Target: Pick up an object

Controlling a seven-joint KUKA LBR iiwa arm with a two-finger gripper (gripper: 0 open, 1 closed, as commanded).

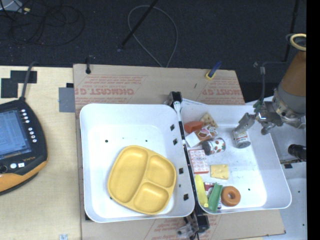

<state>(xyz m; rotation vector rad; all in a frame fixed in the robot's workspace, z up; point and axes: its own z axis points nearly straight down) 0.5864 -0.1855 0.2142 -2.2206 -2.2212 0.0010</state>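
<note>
Gripper (246, 125) pinched what looked like a small metal can (242, 138) over the right bin (280, 194), near its far right edge; probably light, stiff and slippery, best held across its round sides.

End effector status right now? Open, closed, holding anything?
End effector: over the right bin, at its upper right part. Open or closed cannot be told from this slanted camera view, and no object is visibly held.
</note>
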